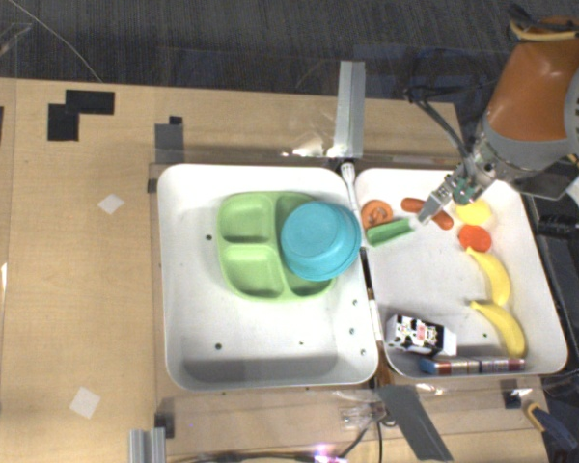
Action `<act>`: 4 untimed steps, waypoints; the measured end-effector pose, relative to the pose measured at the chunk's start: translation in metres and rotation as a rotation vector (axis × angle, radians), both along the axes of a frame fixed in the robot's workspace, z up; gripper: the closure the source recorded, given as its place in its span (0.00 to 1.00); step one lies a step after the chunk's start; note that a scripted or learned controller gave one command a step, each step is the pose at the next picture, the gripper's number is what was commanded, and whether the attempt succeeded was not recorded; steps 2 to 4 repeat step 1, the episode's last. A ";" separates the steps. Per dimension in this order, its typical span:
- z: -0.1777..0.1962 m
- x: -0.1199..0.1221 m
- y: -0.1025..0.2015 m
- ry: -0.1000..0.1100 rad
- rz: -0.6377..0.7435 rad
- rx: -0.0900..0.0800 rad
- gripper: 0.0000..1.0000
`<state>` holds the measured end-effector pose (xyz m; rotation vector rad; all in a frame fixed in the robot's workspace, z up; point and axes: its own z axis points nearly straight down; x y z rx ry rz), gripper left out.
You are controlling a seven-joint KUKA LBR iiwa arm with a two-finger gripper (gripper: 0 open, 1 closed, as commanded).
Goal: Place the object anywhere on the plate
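Note:
A green divided plate (243, 249) lies in the left bin (188, 287), with a blue bowl (318, 239) resting on its right side. My gripper (434, 207) hangs low over the upper part of the right bin (550, 345), pointing down and to the left. It sits right above a small orange-red piece (445, 221) and another red piece (411, 204). Nothing is seen held in it. To its left lie an orange round slice (373, 212) and a green block (388, 230). A yellow piece (475, 212) and an orange ball (476, 239) lie just to its right.
Two bananas (493, 278) (503, 326) lie along the right bin's right side. A small printed box (420, 334) and a marker (475, 365) rest at its front edge. The arm's orange band (531, 85) looms over the bin's back right corner.

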<state>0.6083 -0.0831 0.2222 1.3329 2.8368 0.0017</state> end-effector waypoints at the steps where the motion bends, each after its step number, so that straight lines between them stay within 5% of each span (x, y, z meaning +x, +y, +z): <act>1: 0.000 0.000 0.000 0.000 0.000 0.000 0.00; 4: 0.000 0.000 0.000 0.000 0.000 0.000 0.00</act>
